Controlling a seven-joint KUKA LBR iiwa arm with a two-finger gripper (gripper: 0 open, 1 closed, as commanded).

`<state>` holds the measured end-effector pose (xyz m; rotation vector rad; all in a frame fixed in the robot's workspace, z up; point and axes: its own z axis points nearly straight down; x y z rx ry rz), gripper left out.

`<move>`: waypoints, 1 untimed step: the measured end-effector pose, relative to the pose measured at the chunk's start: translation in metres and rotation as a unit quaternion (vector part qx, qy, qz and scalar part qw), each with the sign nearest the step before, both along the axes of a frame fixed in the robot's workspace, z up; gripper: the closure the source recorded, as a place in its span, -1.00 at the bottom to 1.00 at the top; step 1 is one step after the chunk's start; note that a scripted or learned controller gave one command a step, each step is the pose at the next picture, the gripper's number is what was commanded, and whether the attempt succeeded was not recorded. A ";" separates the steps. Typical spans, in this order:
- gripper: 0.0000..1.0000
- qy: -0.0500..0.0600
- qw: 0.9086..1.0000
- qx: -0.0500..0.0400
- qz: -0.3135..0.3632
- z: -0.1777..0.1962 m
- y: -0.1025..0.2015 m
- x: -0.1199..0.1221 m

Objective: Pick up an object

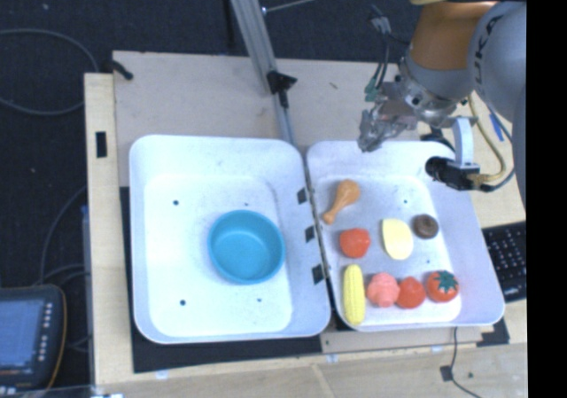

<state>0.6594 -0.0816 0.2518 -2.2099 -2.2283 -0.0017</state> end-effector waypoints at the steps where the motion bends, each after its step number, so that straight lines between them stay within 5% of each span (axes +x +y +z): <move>1: 1.00 0.000 1.000 0.000 0.000 0.008 0.041 -0.021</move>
